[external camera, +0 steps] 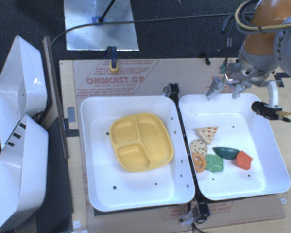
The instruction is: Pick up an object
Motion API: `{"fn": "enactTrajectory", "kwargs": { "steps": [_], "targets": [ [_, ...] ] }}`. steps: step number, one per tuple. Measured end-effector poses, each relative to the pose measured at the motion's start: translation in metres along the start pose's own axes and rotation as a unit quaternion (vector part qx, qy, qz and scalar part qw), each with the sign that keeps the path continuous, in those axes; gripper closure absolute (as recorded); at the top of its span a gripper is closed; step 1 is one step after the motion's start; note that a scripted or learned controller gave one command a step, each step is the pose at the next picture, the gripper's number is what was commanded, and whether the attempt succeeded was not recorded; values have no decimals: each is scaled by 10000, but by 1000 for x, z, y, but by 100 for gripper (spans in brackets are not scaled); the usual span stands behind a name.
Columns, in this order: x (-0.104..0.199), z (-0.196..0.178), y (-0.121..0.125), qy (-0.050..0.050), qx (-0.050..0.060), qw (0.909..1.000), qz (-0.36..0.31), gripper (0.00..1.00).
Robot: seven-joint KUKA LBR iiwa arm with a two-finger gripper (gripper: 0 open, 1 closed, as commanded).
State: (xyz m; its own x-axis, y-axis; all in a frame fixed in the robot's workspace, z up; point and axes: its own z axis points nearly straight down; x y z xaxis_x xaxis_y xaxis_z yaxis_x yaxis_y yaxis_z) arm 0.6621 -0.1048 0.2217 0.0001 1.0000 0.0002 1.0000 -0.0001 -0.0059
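So, nearest: orange block (243, 160), dark green piece (226, 152), light green piece (214, 163) and pizza slice (207, 133) lying loose in right bin (270, 180). Yellow tray (141, 141) in left bin (103, 189). Farther back, gripper (227, 89) hovering above bin's far rim, fingers apart, holding nothing.

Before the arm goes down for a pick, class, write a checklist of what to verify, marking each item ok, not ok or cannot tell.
1. Two-finger gripper carries nothing: ok, nothing between its fingers.
2. Gripper above right white bin: ok, over its far rim.
3. Gripper over a target: not ok; the small toy food pieces lie nearer the camera.
4. Pieces separated: not ok; several touch.
5. Yellow compartment tray out of the way: ok, in left white bin.
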Motion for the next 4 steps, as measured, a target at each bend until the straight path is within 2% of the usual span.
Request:
{"fn": "enactTrajectory", "kwargs": {
  "steps": [1,2,4],
  "targets": [
    [0,-4,1,-2,-35,10000,-3,0],
    [-3,54,-6,0,-14,10000,0,0],
    [-2,140,-7,1,-17,10000,-1,0]
  ]
}}
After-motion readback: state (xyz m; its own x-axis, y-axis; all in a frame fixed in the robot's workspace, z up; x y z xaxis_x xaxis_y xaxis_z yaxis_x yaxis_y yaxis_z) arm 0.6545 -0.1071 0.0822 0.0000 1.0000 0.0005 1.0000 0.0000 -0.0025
